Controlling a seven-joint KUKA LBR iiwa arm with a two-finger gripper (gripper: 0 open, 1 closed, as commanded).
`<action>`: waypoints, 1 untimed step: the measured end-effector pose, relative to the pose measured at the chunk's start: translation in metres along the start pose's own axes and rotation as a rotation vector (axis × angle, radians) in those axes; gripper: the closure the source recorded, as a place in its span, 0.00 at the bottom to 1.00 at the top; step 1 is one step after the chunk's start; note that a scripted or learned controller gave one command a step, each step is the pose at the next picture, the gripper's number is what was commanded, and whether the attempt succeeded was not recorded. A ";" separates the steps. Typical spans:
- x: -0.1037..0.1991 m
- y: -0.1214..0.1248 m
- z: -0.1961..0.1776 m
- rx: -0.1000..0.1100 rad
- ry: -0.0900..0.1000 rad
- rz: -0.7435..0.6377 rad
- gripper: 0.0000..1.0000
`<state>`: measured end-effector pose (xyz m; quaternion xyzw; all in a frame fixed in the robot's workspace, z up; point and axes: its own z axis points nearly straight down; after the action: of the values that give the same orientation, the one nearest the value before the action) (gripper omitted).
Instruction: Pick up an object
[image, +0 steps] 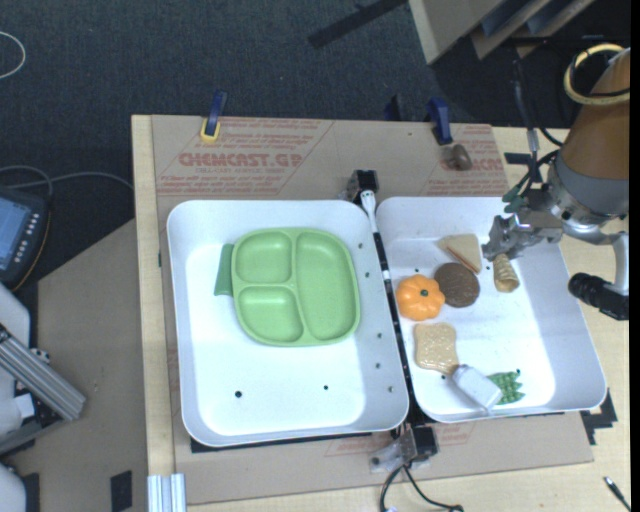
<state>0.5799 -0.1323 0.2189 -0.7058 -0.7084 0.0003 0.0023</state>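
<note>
orange pumpkin (419, 297) seen upright, left side of the right bin (570, 330) | brown cookie (458, 284) laid flat, touching it | cracker (436, 347) laid just below

tray (296, 286) in left bin (190, 300) | pumpkin (420, 298) in right bin (565, 330)

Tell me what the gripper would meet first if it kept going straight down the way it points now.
Probably the small tan cork-like piece lying just under the gripper in the right bin. Depth is hard to judge from this slanted view, so it might instead land on bare bin floor beside it.
</note>
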 end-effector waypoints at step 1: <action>0.041 -0.018 -0.002 0.000 0.000 0.000 1.00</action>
<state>0.5613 -0.0913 0.2209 -0.7059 -0.7084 0.0002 0.0022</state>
